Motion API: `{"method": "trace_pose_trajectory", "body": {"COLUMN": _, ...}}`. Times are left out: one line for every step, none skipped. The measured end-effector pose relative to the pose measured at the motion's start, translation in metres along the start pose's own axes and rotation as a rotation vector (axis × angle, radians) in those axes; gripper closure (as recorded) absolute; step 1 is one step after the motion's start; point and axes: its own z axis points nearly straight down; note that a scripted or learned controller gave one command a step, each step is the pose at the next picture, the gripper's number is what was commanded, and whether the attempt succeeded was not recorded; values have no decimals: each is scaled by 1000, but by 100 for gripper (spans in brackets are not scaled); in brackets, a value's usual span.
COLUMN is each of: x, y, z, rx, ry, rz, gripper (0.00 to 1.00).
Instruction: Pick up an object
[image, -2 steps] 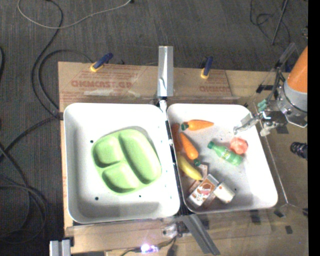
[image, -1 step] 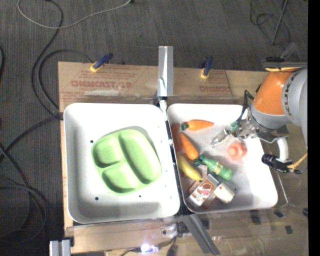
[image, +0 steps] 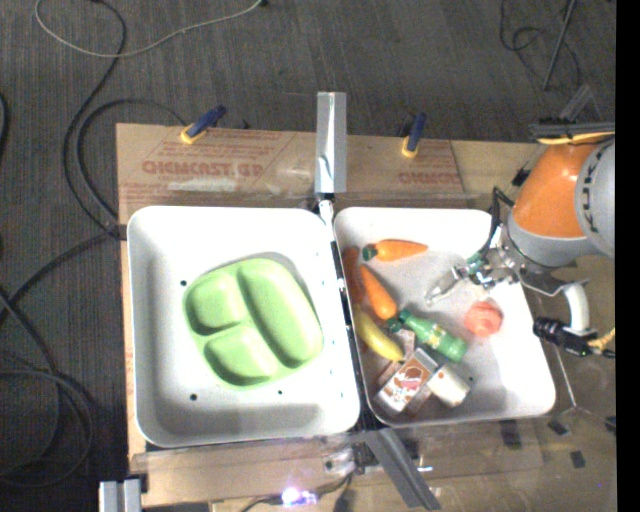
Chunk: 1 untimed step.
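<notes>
In the right bin (image: 520, 400) lie two carrots, one near the back (image: 397, 249) and one slanted along the left wall (image: 372, 290). A yellow banana (image: 378, 337), a green bottle (image: 432, 336), a small carton (image: 404, 385) and a red tomato (image: 484, 317) lie there too. My gripper (image: 448, 284) hangs over the middle of this bin, just left of and above the tomato, with its thin fingers spread and nothing between them.
The left bin (image: 150, 300) holds a green sectioned plate (image: 252, 320). A metal post (image: 330, 150) stands behind the seam between the bins. Clamps (image: 203, 122) grip the cardboard backing. Cables run over the floor at the left.
</notes>
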Motion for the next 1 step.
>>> {"method": "trace_pose_trajectory", "body": {"x": 48, "y": -51, "z": 24, "rx": -21, "ry": -13, "rz": -77, "gripper": 0}}
